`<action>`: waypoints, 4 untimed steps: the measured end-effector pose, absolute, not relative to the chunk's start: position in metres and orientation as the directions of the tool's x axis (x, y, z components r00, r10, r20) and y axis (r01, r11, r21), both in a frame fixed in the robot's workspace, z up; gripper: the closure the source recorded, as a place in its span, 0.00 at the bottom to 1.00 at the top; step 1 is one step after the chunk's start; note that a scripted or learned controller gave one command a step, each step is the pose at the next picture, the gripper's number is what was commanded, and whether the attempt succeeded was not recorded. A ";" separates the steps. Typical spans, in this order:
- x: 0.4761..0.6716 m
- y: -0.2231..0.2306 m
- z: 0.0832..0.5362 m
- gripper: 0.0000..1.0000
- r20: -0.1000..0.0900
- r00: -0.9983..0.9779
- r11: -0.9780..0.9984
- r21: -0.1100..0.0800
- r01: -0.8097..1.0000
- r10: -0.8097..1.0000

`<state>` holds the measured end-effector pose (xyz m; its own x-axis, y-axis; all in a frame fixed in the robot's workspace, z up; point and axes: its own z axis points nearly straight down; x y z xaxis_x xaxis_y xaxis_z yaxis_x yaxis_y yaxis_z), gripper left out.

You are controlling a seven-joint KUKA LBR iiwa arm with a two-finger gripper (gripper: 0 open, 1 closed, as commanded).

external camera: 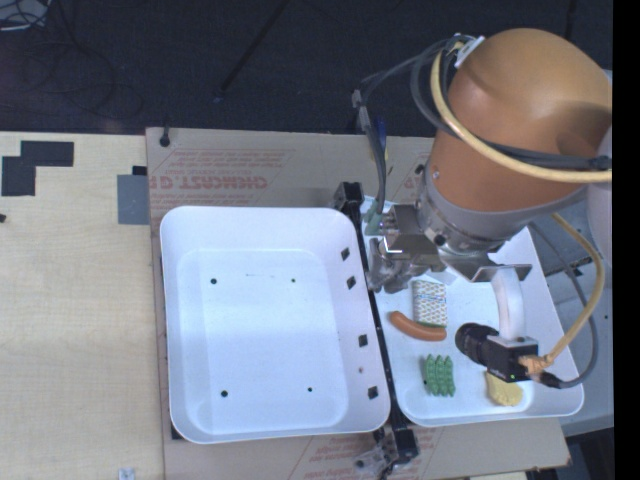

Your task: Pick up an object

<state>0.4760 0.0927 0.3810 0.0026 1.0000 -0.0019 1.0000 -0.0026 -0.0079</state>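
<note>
Camera view, near to far in the right bin (466, 409): green block (437, 375), yellow lump (506, 394), orange sausage (417, 326) and patterned box (429, 301). The gripper (396, 252) is over the far left corner, and I cannot tell whether it is open or closed. It should probably centre over the box, clear of the wall; the pale bench (70, 318) lies left, with dark floor (200, 48) beyond.

far half of the right bin (470, 413) beneath the arm (520, 118)

Two white bins sit side by side on a brown cardboard sheet (260, 168) with printed lettering: the left bin (168, 268) and the right bin (465, 406), touching. Black clips (362, 340) line their shared edge. On the pale counter (70, 318) are black patches (40, 163) and a grey square (131, 198).
</note>
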 end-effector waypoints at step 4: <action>0.473 0.245 0.425 1.00 -0.004 -0.006 0.006 -0.012 1.000 1.000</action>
